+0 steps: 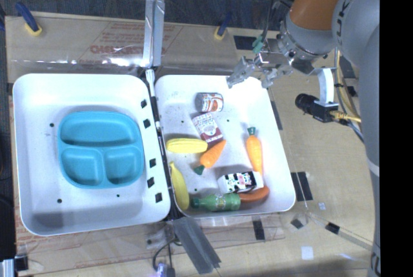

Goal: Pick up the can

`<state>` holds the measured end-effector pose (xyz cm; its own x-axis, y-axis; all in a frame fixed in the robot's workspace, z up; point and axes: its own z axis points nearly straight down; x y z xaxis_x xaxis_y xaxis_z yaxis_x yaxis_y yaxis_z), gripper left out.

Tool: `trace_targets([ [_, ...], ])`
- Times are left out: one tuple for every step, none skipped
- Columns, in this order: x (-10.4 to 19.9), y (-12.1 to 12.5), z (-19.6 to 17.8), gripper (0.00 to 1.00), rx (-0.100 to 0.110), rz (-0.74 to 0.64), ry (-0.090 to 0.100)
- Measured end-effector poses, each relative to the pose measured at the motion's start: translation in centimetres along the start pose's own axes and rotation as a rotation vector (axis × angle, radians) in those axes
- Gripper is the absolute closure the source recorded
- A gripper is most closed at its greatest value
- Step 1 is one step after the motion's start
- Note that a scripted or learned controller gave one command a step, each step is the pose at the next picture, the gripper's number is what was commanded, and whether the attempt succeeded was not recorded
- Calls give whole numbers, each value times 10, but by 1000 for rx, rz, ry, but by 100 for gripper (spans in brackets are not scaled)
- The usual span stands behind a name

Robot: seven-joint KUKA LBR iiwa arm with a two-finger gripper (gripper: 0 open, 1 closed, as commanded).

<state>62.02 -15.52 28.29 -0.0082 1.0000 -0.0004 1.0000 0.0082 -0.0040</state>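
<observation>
Two shallow white bins sit side by side, and the right bin (276, 140) serves as the landmark. To its left, the left bin (26, 140) holds a blue divided tray (100, 148) with three compartments. Inside the right bin, the can (210, 102) lies on its side near the far wall, a little left of the bin's middle. It is small and silvery, with a red and brown label, its round metal end turned toward the bin's left. Just in front of it lies a dark red packet (208, 126), then a yellow corn cob (186, 146) touching an orange carrot (212, 154). A second carrot (254, 149) lies toward the bin's right wall. Along the near wall rest a banana (179, 186), a green bottle (217, 203) and a black-and-white carton (237, 182). The gripper (253, 75) hovers over the bin's far right corner, apart from the can, its two fingers spread and holding nothing.
</observation>
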Motion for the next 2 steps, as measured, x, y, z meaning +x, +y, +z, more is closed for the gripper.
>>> trace_targets([
  [53,40,165,0,-26,-48,-5],
  [-26,14,185,0,-11,239,0],
])
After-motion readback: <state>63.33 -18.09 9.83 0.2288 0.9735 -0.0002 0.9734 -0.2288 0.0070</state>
